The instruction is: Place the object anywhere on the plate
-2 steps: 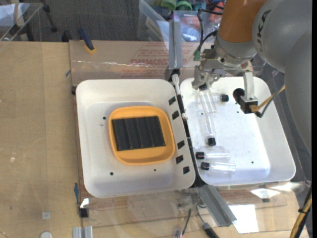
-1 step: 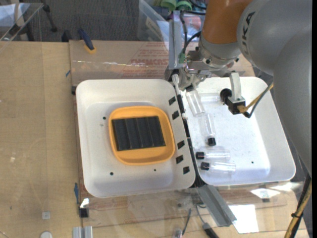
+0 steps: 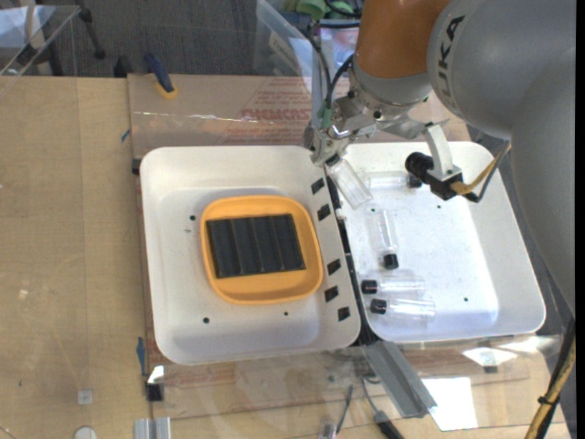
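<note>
An orange plate (image 3: 261, 287) with a dark ribbed centre lies in the left white bin (image 3: 174, 327). My gripper (image 3: 326, 150) hangs over the divider between the two bins, near the back, beyond the plate's right corner. It is shut on the upper end of a clear plastic vial (image 3: 350, 187), which slants down and to the right from the fingertips and looks lifted above the right bin's floor (image 3: 475, 273).
Several more clear vials with black caps lie in the right bin: one upright-looking (image 3: 386, 234), two near the front (image 3: 399, 287), (image 3: 407, 307). A black cable fitting (image 3: 430, 174) juts from the wrist. A clear tote (image 3: 288, 12) stands behind the bins.
</note>
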Available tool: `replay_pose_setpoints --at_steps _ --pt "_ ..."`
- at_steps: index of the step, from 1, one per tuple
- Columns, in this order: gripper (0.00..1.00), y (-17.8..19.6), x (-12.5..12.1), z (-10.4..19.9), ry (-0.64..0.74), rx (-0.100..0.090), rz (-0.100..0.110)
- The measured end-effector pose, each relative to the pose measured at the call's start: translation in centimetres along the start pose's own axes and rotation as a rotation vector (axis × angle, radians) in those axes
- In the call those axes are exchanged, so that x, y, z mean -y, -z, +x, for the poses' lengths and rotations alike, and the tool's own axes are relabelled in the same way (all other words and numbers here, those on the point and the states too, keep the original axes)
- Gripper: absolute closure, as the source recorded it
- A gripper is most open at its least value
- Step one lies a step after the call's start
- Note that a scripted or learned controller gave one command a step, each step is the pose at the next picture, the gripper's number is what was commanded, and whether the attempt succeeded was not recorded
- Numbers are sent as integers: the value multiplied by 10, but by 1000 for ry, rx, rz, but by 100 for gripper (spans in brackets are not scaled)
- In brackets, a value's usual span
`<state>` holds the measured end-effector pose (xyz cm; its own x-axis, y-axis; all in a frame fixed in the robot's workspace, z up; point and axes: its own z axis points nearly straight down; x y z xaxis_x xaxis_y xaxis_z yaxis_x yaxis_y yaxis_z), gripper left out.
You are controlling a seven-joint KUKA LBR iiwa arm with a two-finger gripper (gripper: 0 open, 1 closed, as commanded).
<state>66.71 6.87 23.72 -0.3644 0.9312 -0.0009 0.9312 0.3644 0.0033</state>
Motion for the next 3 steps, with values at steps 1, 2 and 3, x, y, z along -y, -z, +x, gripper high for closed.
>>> replay_pose_setpoints --at_steps 1,2,3 --pt "100 -22 -5 15 187 -3 5" --pt "100 -48 -15 40 485 -3 3" --pt "100 -8 -16 60 648 0 -4"
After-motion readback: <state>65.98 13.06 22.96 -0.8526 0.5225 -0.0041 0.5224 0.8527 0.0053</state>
